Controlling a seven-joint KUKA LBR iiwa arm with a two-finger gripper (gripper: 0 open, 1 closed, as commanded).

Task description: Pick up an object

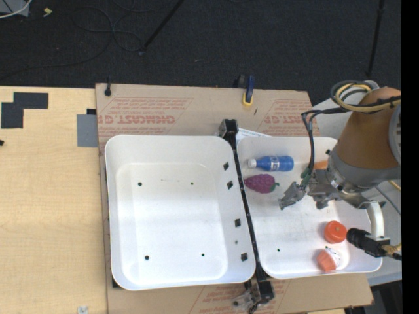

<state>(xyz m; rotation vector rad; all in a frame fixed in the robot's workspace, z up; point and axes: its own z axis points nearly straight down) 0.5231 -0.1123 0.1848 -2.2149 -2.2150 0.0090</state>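
Note:
In the right bin a blue bottle lies on its side near the back. A purple, berry-like object rests just in front of it. Two small orange objects sit at the bin's front right. My gripper hangs over the middle of the right bin, right of the purple object and apart from it. Nothing shows between its fingers. An orange bit peeks out behind the arm.
The left bin lies beside the right one, with a black divider clip strip between them. Both sit on cardboard. The arm's grey and orange body covers the right bin's back right corner.

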